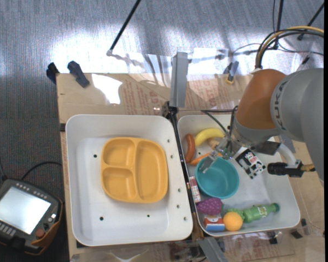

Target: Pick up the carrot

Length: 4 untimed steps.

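Camera view
Desk (115, 94): brown top carrying two white bins side by side; a clear plastic sheet lies along its far edge.
Left bin (79, 201): holds a yellow plate (134, 169) with three compartments, sitting near the bin's middle.
Right bin (287, 201): holds the toys and the arm's working end.
Arm (284, 105): grey with an orange band, over the right bin's far right corner, reaching down toward the bin's middle.
Jaws (209, 162): low over the left half of the right bin, at the far left rim of the bowl; spread apart, with nothing between them.
Carrot (197, 159): orange, lying in the right bin near its left wall, between the sausage and the bowl, just beside the jaws; partly hidden by them.
Sausage (190, 145): reddish brown, lengthwise along the bin's left wall, touching or just beside the carrot.
Banana (209, 135): yellow, toward the bin's far left corner, just beyond the jaws.
Bowl (218, 180): teal, at the bin's middle.
Grapes (209, 206): purple, near the bin's near left corner, just before the bowl.
Orange (233, 221): at the near edge, beside the grapes.
Bottle (258, 212): green, lying on its side along the near edge, right of the orange.
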Each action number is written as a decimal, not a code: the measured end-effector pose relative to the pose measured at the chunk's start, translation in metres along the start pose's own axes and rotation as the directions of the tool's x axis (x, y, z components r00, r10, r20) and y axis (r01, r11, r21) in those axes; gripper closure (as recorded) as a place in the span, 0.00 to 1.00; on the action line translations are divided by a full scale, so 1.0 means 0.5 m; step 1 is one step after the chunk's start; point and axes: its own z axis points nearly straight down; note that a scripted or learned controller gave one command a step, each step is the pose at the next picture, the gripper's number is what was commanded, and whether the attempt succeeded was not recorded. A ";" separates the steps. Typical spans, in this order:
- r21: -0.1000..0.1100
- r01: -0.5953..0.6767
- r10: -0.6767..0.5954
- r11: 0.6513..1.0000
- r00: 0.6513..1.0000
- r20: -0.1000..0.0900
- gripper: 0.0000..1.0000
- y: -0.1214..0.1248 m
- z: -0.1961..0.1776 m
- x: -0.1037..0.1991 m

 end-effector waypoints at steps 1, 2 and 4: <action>0.001 0.005 -0.005 1.000 1.000 0.001 0.00 0.030 0.000 0.005; -0.003 -0.283 0.283 0.959 0.959 0.005 0.00 0.028 -0.002 0.009; 0.009 -0.489 0.489 0.872 0.872 0.010 1.00 0.052 -0.017 -0.042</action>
